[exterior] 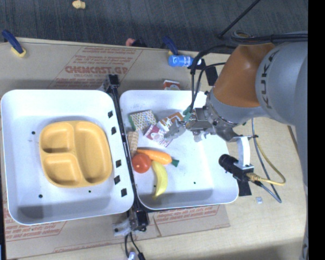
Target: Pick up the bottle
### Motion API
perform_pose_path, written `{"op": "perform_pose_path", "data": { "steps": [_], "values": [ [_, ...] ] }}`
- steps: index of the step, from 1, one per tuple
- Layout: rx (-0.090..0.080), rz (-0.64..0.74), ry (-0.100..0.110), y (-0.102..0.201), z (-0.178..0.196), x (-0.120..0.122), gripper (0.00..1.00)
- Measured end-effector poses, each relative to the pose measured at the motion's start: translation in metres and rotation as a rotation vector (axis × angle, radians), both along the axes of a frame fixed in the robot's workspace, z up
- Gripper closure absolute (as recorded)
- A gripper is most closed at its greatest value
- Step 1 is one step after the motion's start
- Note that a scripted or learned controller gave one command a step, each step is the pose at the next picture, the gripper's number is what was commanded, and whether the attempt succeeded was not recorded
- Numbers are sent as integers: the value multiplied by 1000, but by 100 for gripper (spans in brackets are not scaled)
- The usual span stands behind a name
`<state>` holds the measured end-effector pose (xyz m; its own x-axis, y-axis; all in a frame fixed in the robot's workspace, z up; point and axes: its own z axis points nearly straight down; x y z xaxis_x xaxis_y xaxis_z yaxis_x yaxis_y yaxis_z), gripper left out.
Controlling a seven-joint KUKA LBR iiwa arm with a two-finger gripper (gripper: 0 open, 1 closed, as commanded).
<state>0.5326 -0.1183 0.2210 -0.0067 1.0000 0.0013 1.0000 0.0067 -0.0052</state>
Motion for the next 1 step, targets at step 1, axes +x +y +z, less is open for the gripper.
{"op": "perform_pose_path", "data": {
  "steps": [1],
  "values": [
    [0, 5, 2, 0, 10, 0, 100]
  ]
}}
